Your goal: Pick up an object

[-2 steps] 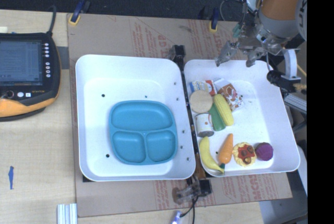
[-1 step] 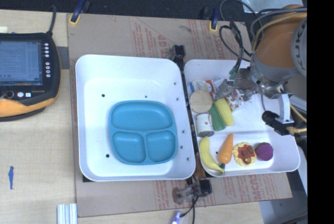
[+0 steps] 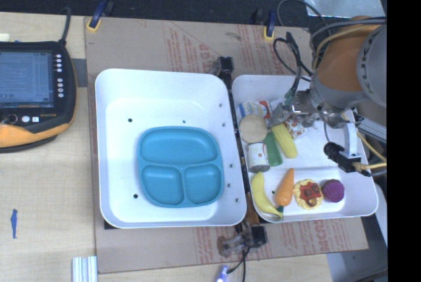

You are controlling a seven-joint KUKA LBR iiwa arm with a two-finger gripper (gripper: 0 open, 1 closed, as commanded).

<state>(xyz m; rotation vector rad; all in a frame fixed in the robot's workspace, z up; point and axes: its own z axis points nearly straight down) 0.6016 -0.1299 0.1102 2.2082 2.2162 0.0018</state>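
The right bin [image 3: 358,208] holds several toy foods. A yellow corn cob [image 3: 284,140] lies beside a green vegetable [image 3: 273,151], with a small can [image 3: 256,157] and a beige disc [image 3: 252,127] to their left. Along the front lie a banana [image 3: 262,196], a carrot [image 3: 285,187], a small round pizza [image 3: 308,194] and a purple fruit [image 3: 333,190]. A flat packet [image 3: 253,108] rests at the back left of this bin. My gripper [image 3: 288,113] hangs low over the back of the bin, just above the upper end of the corn cob, with nothing visibly held.
The left bin [image 3: 112,96] carries a blue divided plate [image 3: 179,165]. A tablet-like pendant [image 3: 33,87] lies on the bench at the far left. Cables [image 3: 293,44] loop behind the right bin, and the arm's body [image 3: 345,67] covers that bin's back right corner.
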